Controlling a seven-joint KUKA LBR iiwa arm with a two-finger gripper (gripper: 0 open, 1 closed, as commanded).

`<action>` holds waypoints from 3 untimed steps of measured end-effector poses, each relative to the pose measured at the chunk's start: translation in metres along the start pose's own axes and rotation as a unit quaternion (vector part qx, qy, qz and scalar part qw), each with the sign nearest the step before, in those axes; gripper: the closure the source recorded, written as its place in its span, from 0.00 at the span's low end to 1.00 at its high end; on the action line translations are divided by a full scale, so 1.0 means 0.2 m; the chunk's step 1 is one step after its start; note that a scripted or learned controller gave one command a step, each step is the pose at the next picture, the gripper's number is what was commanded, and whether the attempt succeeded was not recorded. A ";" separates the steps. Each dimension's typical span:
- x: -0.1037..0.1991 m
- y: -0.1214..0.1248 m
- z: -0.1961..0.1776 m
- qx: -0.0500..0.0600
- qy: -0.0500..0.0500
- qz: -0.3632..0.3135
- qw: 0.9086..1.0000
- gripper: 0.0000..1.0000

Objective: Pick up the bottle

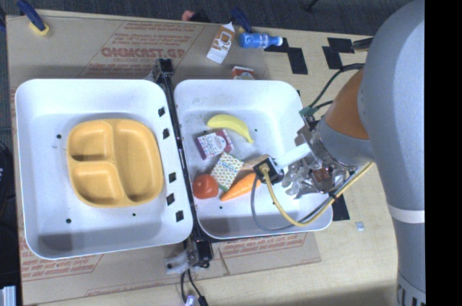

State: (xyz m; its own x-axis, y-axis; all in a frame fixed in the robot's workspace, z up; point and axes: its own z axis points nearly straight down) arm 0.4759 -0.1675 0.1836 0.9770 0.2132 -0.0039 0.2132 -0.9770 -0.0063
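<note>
A small blue bottle (258, 41) lies on its side on the bench, just behind the right bin's far rim. My gripper (302, 179) is low in the right bin (289, 92), near its right wall and well in front of the bottle. Just left of the gripper lie an orange carrot (240, 186) and a checkered packet (227, 169). I see nothing held in the gripper.
The right bin also holds a banana (231, 127), a red-edged packet (213, 144) and a red tomato (205, 186). A yellow divided plate (115, 160) fills the middle of the left bin (36, 110). A small carton (220, 43) lies on the bench beside the bottle.
</note>
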 end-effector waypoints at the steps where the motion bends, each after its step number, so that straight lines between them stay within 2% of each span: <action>1: -0.05 0.21 -0.01 -0.001 0.001 0.005 1.000 1.00; 2: -0.01 0.04 0.01 0.000 -0.001 0.003 1.000 1.00; 3: -0.05 0.21 -0.01 -0.001 0.001 0.005 1.000 1.00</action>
State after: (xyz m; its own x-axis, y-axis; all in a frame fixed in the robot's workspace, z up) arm 0.4759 -0.2107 0.1856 0.9789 0.2044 -0.0023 0.2044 -0.9789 -0.0049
